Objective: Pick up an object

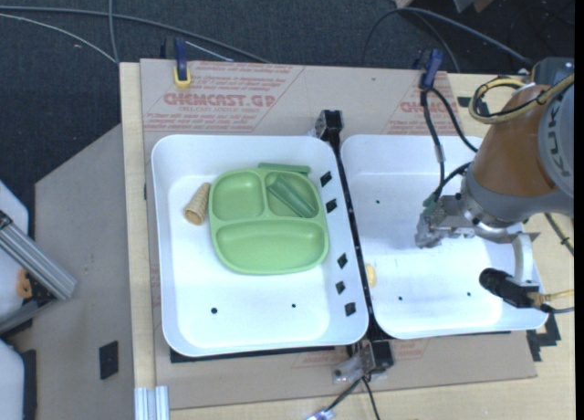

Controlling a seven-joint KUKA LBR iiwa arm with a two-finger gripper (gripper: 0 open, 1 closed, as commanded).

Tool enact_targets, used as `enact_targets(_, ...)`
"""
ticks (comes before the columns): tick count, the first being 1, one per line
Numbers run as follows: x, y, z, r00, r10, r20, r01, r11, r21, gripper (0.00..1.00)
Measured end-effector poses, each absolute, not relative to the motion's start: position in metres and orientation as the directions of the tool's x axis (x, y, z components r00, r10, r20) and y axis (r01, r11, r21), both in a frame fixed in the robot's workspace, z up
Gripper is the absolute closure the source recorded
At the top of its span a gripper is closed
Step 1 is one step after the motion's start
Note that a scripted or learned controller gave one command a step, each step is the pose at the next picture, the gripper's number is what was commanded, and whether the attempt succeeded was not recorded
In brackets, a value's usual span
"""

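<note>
From above, the left shallow white plastic bin (182,309) holds nearly everything. A light green plastic plate with three compartments (269,222) lies flat in its upper middle part, rounded at the corners and smooth, with one wide section toward the near side and two smaller ones behind. In the rear right compartment rests a darker green, long flat piece (294,195), lying at a slant; a strip of the same darker green pokes out along the plate's far edge, and I cannot tell whether the two are one thing. Just beside the plate's left edge, touching or almost touching it, lies a small tan waffle-patterned cone (195,204), on its side with the wide end toward the near side.

The right shallow white plastic bin (401,309) sits against the left one, and a black divider strip with clips (344,226) runs between them. A tiny yellowish bit (370,274) sits at the right bin's left edge, close to that divider.

The grey arm with its orange band (516,158) reaches in from the right over the right bin, well apart from the plate and cone. Its two-finger gripper (429,231) hangs low over the bin's middle, and the jaws' state I cannot tell from here; nothing shows between them. A black cable (436,149) trails down to the wrist from the desk's (237,89) far edge.
</note>
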State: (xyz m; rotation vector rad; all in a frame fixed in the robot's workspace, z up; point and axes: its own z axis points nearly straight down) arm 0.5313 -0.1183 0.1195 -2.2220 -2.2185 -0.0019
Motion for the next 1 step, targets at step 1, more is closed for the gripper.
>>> enact_targets(1,0.5344,-0.1199,0.1832,-0.001,1.0,-0.001,1.0,0.001,0.005,1.0)
